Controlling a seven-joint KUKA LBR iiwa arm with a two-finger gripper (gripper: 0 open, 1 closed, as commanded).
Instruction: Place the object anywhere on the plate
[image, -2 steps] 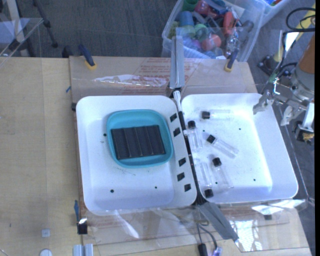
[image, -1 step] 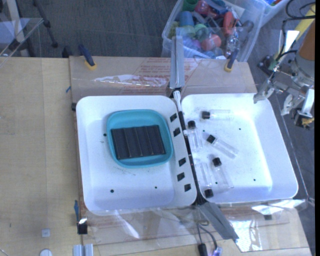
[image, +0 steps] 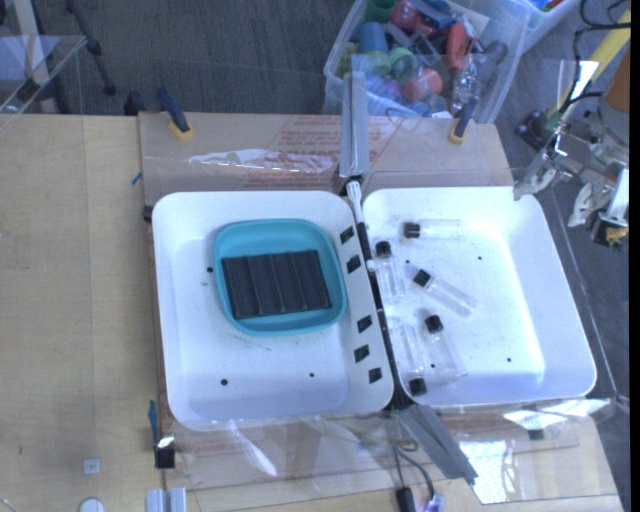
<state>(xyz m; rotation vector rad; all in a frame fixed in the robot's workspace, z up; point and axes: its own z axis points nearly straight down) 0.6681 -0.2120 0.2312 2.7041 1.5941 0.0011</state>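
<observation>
Five clear black-capped vials (image: 432, 290) scattered near left wall of right bin (image: 520, 290), teal plate (image: 232, 242) bearing dark ridged insert (image: 276, 284) in left bin (image: 180, 300), gripper (image: 590, 195) off right bin's far right corner, jaw state indiscernible, bin of toys (image: 430, 50) beyond

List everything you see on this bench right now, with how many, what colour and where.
plate: one, teal, in the left bin, with a dark ribbed insert lying on it
vials: about five, clear with black caps, scattered in the left half of the right bin
bins: two, white, side by side on the bench
storage tub: one, clear, full of mixed coloured items, behind the bins
tool: one, grey-white, beyond the right bin's far right corner
</observation>
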